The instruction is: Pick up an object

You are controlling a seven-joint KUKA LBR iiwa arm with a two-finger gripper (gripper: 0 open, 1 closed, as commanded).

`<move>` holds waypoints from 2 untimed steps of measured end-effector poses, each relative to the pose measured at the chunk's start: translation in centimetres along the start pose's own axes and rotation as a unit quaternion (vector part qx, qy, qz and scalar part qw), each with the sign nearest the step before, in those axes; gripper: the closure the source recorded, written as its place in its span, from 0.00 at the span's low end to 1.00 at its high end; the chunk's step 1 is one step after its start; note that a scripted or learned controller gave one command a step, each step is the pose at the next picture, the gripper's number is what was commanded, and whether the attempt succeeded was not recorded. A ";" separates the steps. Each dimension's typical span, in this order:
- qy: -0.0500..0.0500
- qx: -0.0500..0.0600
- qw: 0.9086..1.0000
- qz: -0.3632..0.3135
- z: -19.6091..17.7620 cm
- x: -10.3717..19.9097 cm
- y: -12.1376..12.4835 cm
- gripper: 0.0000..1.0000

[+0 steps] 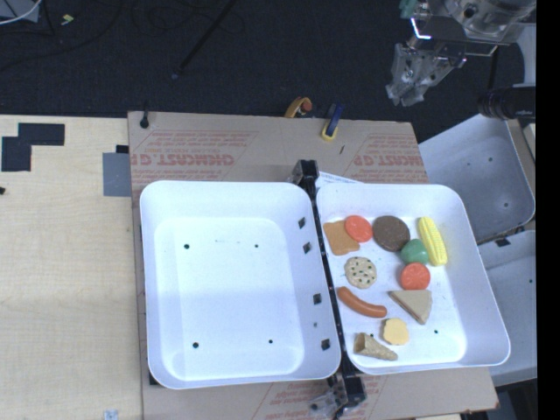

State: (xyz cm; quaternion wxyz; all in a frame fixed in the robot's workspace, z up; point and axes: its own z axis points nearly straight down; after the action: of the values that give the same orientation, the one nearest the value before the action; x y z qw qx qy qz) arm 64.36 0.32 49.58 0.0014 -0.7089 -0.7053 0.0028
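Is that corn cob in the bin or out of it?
In. The corn lies flat inside the right bin, beside a green ball.

My claw (418, 73) hangs high beyond the bins with open air beneath it. The left bin (166, 278) offers broad bare floor. In the right bin (477, 261) food pieces crowd close, with black clips (308, 226) lining the shared wall.

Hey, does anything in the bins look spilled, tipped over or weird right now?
Nothing stands out. The toy food, including the corn cob, hot dog and cookie, lies loosely inside the right bin, none spilled over its rim. The gripper hangs above, beyond the bins.
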 end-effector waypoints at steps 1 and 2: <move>0.001 -0.004 1.000 -0.002 -4.4 -1.9 0.0 1.00; 0.000 -0.002 1.000 -0.001 -4.1 -7.1 0.0 1.00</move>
State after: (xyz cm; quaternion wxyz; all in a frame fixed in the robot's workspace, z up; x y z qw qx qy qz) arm 64.39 -6.73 53.72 0.0003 -0.7081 -0.7061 0.0014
